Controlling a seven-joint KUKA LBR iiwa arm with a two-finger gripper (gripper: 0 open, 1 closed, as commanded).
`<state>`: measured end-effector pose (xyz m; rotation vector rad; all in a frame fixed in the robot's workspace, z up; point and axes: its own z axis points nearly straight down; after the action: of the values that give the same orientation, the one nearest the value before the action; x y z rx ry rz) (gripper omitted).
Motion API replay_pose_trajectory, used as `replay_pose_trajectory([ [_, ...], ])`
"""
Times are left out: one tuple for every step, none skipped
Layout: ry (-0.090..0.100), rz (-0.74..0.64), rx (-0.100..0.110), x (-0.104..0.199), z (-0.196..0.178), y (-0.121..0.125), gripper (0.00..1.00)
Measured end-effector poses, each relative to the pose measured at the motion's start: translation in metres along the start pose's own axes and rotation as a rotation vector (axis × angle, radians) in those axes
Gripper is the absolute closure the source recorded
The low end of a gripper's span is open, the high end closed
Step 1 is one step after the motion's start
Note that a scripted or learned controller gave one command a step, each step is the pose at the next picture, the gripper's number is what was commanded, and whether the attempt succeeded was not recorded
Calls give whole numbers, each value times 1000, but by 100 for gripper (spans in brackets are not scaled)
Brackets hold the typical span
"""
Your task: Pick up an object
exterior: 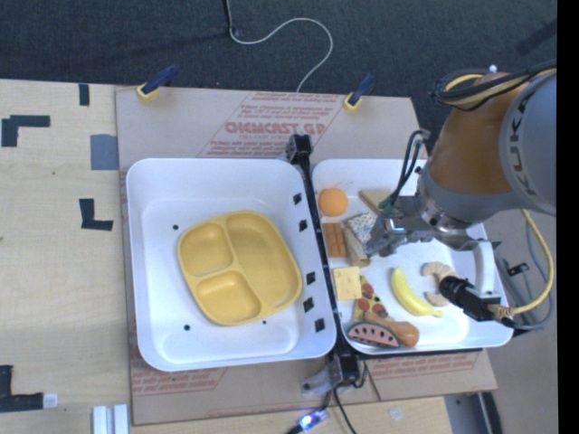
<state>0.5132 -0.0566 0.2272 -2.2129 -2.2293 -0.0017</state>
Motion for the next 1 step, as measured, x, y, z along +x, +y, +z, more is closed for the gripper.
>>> replay_pose_trajectory([
  [0, 0, 2, 51, 12, 24, 100],
])
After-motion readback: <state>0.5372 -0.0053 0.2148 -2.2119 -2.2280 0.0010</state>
